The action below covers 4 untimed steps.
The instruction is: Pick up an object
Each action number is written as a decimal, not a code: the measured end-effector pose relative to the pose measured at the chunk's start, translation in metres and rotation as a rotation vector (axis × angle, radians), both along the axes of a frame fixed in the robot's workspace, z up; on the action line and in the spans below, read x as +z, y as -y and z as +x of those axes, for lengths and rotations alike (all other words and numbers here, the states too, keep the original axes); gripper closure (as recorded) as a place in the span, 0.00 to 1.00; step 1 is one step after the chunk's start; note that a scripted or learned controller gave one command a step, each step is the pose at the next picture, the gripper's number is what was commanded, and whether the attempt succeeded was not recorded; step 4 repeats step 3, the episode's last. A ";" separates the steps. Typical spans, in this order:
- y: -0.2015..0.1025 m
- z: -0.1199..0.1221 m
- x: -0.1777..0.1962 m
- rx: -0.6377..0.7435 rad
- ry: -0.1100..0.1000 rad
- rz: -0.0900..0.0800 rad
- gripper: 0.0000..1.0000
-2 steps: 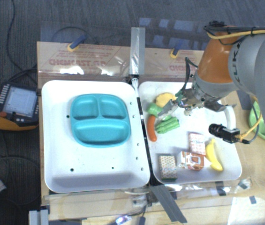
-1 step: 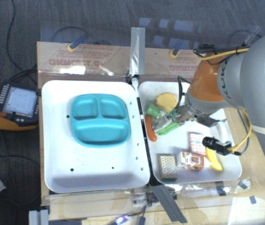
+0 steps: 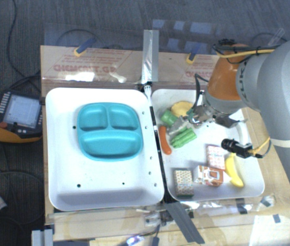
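Observation:
My gripper [image 3: 190, 118] reaches down into the right bin [image 3: 253, 187], near its back left part. It hangs just above a green bundle [image 3: 182, 137], with a yellow fruit [image 3: 181, 107] and a small green piece [image 3: 168, 118] right beside it. An orange carrot [image 3: 164, 140] lies along the bin's left wall. Nothing shows as held. Nearer the front lie a pink-patterned box [image 3: 215, 156], an orange-and-white box [image 3: 209, 175], a tan box [image 3: 184, 181] and a banana [image 3: 233, 171].
The left bin [image 3: 57, 152] holds a teal divided plate [image 3: 109, 130]. The grey arm with its orange band [image 3: 226, 81] covers the right bin's back right corner. A teach pendant [image 3: 15, 118] lies on the floor at the left.

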<state>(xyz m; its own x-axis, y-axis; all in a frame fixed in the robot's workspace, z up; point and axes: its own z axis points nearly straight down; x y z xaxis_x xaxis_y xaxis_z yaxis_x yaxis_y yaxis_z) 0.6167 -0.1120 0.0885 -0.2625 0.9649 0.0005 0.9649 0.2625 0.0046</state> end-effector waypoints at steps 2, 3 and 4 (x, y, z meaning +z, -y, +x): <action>-0.009 -0.026 0.008 -0.073 0.001 0.001 1.00; -0.034 -0.027 0.092 -0.047 -0.012 -0.002 1.00; -0.034 -0.027 0.092 -0.047 -0.012 -0.002 1.00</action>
